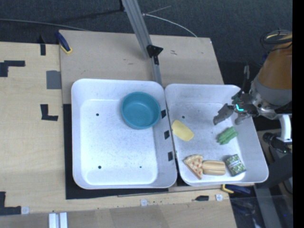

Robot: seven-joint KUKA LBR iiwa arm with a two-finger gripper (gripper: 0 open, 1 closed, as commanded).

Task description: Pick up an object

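Approach step: the pincer (231,114) hangs released, grasping nothing, over the right bin (199,91), just above the green object (227,135). Next move calls for descent and closure there.

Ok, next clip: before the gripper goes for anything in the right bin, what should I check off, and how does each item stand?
1. Gripper over the right bin: ok, near its right side.
2. Nothing between the fingers: ok, they look spread and bare.
3. Nearest target: ok, the green piece lies just below the gripper, apart from the rest.
4. Crowding: not ok at the bottom, where pizza slice, hot dog and green packet lie close together.
5. Yellow piece: ok, alone near the left wall.
6. Blue bowl: ok, in the left bin, out of the way.
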